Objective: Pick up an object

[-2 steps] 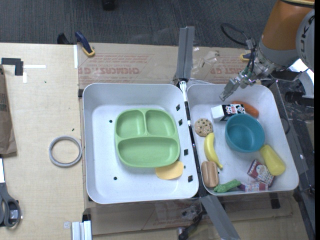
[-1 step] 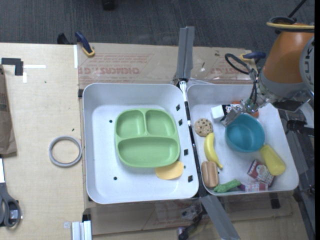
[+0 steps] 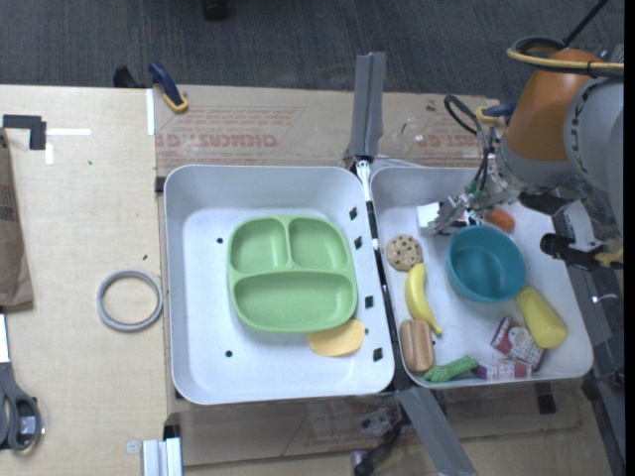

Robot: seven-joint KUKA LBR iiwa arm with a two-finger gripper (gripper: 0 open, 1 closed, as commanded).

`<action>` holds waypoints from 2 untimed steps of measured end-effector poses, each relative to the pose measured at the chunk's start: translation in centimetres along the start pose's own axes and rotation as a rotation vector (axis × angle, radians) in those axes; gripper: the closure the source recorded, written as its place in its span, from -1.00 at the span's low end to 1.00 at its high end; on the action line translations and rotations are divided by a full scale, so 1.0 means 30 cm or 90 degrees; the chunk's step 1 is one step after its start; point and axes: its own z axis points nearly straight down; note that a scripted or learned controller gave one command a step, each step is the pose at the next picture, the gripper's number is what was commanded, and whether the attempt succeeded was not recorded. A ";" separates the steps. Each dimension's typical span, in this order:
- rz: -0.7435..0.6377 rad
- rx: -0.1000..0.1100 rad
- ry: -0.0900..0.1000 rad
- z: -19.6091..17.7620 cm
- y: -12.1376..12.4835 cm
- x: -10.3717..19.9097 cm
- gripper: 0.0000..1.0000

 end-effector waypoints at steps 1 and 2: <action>0.103 0.009 0.011 0.002 0.033 -0.069 -1.00; 0.096 -0.006 -0.003 -0.002 -0.012 -0.022 -1.00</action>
